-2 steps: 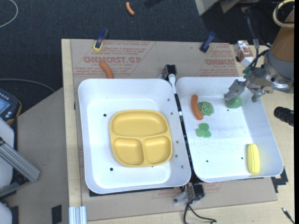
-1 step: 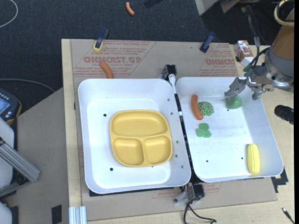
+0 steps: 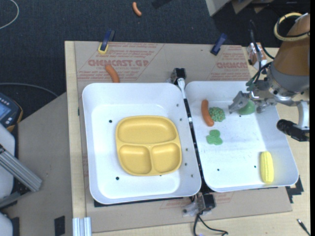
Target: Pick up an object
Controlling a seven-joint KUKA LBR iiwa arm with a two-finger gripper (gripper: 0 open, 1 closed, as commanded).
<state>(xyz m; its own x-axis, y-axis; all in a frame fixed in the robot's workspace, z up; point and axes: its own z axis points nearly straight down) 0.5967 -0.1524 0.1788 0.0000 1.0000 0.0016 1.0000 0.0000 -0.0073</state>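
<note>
The end effector (image 3: 244, 103) is seen low over the right bin (image 3: 236, 177) near its far edge, fingers spread narrowly around a pale green object (image 3: 247, 107). A broccoli floret (image 3: 217, 114), a carrot (image 3: 206, 112) and a green leaf (image 3: 214, 138) are found toward the bin's left edge, a corn cob (image 3: 266, 166) by its near right corner. A yellow divided plate (image 3: 147, 145) is set in the left bin (image 3: 98, 102) on the cardboard-covered surface (image 3: 157, 58).

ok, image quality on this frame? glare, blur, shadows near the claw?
Camera view: even, soft light; the white bins read bright, no hard glare. The claw looks soft and throws faint shadow on the right bin. The yellow tray and corn are sharp; a green piece by the claw is indistinct.
</note>
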